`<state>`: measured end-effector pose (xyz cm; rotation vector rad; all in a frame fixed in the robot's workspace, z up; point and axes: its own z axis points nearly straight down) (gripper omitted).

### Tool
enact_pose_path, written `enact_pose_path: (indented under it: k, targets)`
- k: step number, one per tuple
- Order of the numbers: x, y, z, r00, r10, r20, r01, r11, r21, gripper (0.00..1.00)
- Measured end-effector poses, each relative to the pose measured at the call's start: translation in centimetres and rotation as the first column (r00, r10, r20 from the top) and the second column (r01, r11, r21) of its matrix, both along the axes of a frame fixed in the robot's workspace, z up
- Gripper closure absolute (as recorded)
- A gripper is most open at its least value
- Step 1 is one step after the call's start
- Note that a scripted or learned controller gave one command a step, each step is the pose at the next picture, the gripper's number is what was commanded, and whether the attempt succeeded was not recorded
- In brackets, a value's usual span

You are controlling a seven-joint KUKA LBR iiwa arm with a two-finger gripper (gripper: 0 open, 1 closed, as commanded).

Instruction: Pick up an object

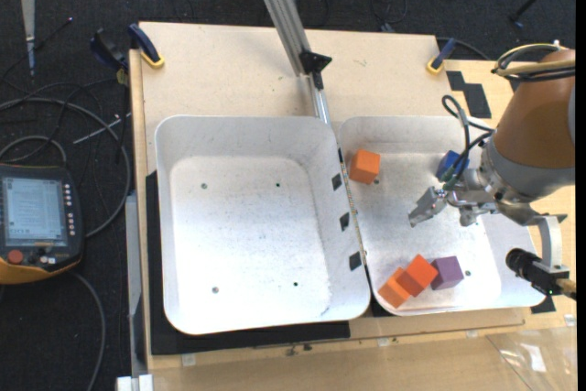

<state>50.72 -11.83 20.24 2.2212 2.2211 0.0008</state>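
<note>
Dark floor around the rig, cables strewn across it, teach pendant (pixel 35 220) lying at 9 o'clock. Desk (pixel 238 73) is light wood, clamps at its two far corners, slanted metal pole (pixel 275 0) coming down from 12 o'clock to the seam between the bins.

Left bin (pixel 183 151): bare white floor, a few dark specks. Right bin (pixel 403 128): three blocks.

Arm (pixel 540 133) enters from 3 o'clock, orange band over grey wrist, sitting over the right bin's right half. End effector (pixel 428 208) points toward 8 o'clock, tip over bare bin floor roughly mid-bin. Can't tell whether it's apart or together: fingers read as one grey blob. Nothing visible between them.

Objects, big to small:
- Long orange block (pixel 408 279), near wall of right bin at 6 o'clock. Long axis runs 8 to 2 o'clock, lower end toward the bin divider.
- Purple cube (pixel 447 271), just beside the long block's upper-right end, looks touching. No clear long axis.
- Orange cube (pixel 365 166), far-left part of right bin near the divider, 10 o'clock from the end effector, well apart from the other two. Roughly square to the bin walls.

End effector is between the cube and the lower pair, touching none.
</note>
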Motion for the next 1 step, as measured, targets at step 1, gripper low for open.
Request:
enact_pose_path:
  k: [1]
  targets:
    - [1.12, -8.15, -1.24, 1.000, -0.007, 0.001, 0.007, 1.000, -0.005, 0.00]
